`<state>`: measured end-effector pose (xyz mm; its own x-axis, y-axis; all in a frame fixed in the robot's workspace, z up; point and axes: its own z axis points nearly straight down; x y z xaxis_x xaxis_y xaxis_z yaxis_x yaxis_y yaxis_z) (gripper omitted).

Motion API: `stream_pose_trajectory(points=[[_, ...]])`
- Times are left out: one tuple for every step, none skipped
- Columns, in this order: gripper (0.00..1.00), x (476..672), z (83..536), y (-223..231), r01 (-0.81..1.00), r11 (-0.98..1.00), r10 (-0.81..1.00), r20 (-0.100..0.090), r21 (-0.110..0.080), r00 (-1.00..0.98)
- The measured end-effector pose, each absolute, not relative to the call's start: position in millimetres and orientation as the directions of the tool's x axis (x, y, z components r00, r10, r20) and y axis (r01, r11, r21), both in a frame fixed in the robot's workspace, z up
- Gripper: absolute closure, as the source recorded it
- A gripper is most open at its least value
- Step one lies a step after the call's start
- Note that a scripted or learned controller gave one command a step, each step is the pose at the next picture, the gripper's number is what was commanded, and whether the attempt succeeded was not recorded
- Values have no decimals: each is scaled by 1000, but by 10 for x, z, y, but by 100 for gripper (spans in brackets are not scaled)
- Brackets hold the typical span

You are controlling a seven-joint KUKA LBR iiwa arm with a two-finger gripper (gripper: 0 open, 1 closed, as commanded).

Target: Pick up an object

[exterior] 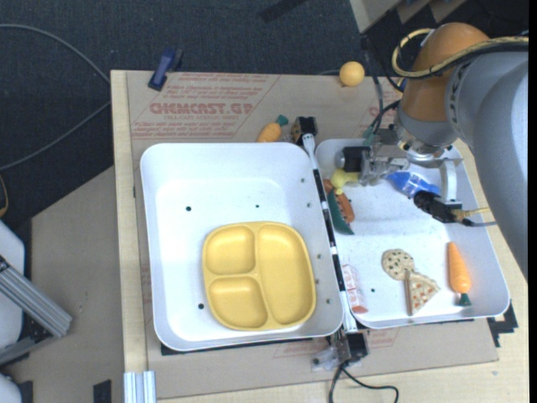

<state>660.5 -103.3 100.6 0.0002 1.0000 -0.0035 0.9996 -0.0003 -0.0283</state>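
Camera view puts the gripper (388, 168) low over the right bin's (482, 305) far end; whether it grips anything I cannot tell. A blue object (413, 181) lies just beside it, a carrot (458, 269) well nearer the camera.

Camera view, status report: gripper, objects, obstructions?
Gripper low in right bin, far end. Blue object beside it. Carrot, cookie lie apart. Grasp unconfirmed.

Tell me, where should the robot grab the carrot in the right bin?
Probably across the orange middle of the carrot, coming straight down from above. It lies flat and narrow, pointing along the right bin wall, with open floor on its left for a finger.
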Motion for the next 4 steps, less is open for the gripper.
stream_pose_trajectory(points=[[0, 6601, 1002, -1035, 1000, -1, 1000, -4, -30, 0], [100, 6605, 1104, -1034, 1000, 0, 1000, -5, -28, 0], [0, 6603, 1101, -1034, 1000, 0, 1000, -5, -29, 0], [100, 6610, 1205, -1034, 1000, 1, 1000, -6, -26, -1]])
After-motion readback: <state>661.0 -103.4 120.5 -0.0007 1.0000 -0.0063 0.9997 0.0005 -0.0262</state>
